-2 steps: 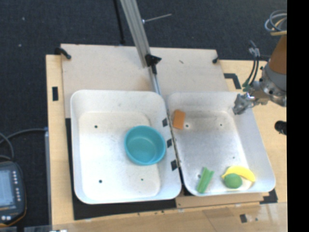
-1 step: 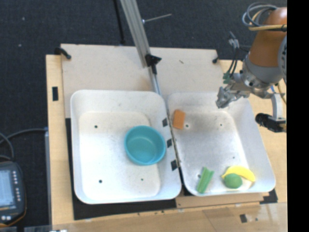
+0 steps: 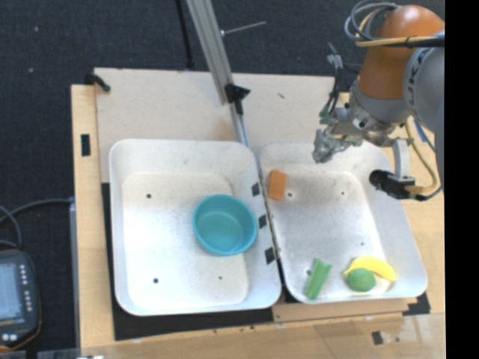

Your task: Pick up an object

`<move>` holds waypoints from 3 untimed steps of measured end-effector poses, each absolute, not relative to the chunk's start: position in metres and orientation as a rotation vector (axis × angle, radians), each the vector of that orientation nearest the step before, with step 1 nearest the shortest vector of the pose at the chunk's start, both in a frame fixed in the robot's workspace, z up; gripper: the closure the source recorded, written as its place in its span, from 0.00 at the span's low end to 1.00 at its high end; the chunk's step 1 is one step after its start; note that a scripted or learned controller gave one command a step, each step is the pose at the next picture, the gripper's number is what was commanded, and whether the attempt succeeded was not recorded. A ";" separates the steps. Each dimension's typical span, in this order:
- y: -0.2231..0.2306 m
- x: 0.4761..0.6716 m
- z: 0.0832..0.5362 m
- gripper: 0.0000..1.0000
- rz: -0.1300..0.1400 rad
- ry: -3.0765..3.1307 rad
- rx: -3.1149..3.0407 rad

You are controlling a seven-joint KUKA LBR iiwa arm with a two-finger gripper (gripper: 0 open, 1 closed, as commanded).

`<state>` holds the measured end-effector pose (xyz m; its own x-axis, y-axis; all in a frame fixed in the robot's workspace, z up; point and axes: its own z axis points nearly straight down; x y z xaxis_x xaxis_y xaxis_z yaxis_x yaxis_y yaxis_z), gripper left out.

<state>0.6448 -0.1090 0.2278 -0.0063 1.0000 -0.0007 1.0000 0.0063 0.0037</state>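
The right bin (image 3: 389,223) has a broad open floor through its middle, with its contents pushed to the edges. An orange block (image 3: 277,185) sits against the left wall near the far corner. A green stick (image 3: 317,279) lies along the near edge, and just right of it a green ball (image 3: 361,280) touches a yellow banana (image 3: 376,268). The gripper (image 3: 323,152) hangs over the far rim, apart from all of these.

In the left bin (image 3: 131,200), a blue bowl (image 3: 224,224) occupies the right-centre; the floor to its left lies open. A slanted metal rail (image 3: 213,43) crosses above the far side of the bench (image 3: 157,103), ending where the two bins meet.
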 end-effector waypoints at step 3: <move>0.056 0.683 0.249 1.00 0.005 2.229 2.213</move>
